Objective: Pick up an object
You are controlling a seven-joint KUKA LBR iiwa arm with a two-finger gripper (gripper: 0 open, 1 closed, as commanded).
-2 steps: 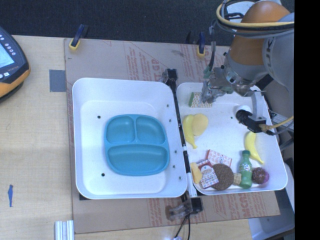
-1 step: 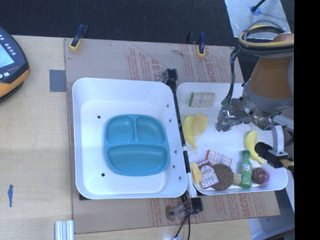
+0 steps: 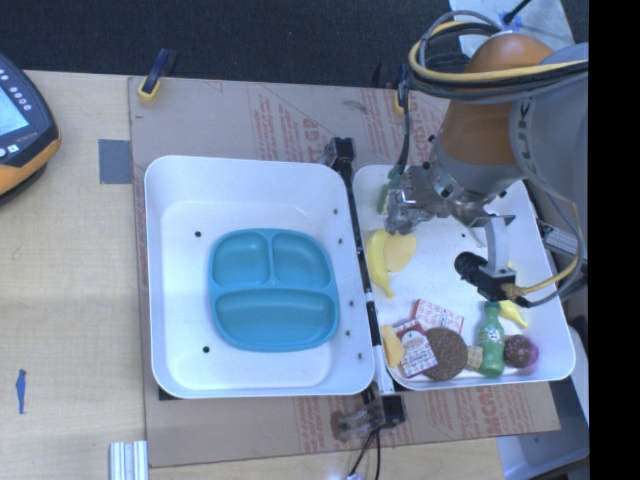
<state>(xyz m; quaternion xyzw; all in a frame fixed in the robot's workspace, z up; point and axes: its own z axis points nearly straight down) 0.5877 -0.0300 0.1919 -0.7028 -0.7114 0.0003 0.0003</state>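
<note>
With the tool (image 3: 400,211) hanging just above the pale yellow curved plastic piece (image 3: 386,258) by the left wall of the right shallow white bin (image 3: 432,273), whether open or closed I cannot tell, the descent should centre on that piece, clear of the wall

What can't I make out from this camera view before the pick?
Far end of the right bin: hidden beneath the arm in the camera view.
Pincer above the yellow toy: the slanted camera view does not show whether they touch.
Red-and-white packet: its print is too small to read.
Orange device on the bench: cut off by the view's left edge.
</note>
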